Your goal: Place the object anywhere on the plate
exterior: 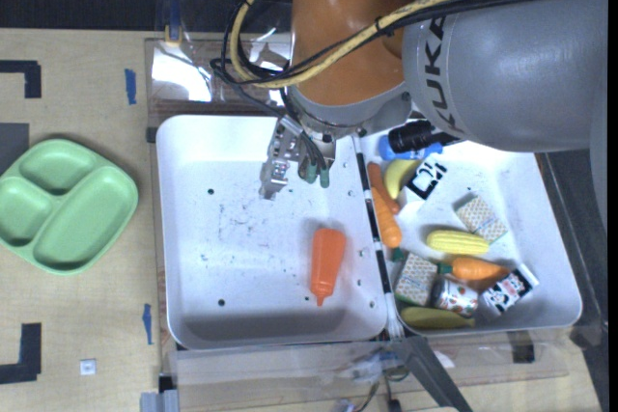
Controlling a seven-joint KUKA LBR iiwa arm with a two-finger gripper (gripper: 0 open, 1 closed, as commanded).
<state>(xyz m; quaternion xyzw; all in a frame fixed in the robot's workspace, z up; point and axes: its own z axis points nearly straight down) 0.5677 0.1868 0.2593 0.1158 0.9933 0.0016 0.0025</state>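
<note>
Clearly nothing was placed yet: the claw (293,164) hung released above the carrot (326,261), the green plate (66,206) at the table's left edge.

Bright overhead light washes the two shallow white plastic bins (193,304); glare flares on clear film (183,77) at the bench's far edge; overall focus is slightly soft.

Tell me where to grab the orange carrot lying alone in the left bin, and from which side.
Grip the carrot across its thick upper half, coming straight down from above. It lies flat on the floor of the left bin, long axis running roughly top to bottom in the view and tapering toward the near end, so the fingers should probably close from its left and right sides. The gripper hangs above it, up-view.
</note>
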